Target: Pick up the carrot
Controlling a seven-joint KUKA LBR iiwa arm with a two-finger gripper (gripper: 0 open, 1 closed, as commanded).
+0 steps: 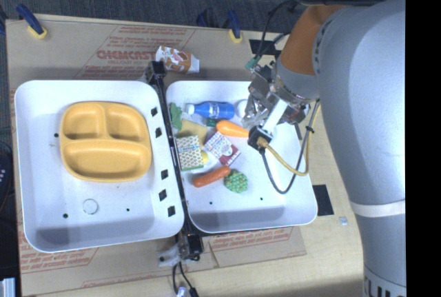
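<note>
The arm [358, 82] enters from the right edge of the surface [138, 41] and covers the right rim of the right bin [289, 209]. The left bin [34, 171] carries a yellow divided plate [105, 138] near its centre.

The right bin holds a cluster of small items in its left half, toward the far rim. A blue-labelled bottle [210, 110] lies closest to the far rim. The carrot [232, 128] lies just beside it, toward the bin centre, long axis roughly parallel to the far rim. Below it lie a patterned packet [220, 146], a second packet [188, 151], a red-orange sausage-shaped item [211, 177] and a green round item [236, 182].

The gripper [256, 125] sits at the right end of the carrot, touching or nearly touching it. Whether the jaws are released or clenched cannot be told; the carrot is not visibly between them.

Handling estimate: the carrot appears to be a light, rigid plastic toy with a smooth, tapered, possibly slippery skin. Grasp across the thicker mid-section, jaws perpendicular to the long axis. The bottle and the patterned packet crowd both sides, so clearance is limited.
</note>
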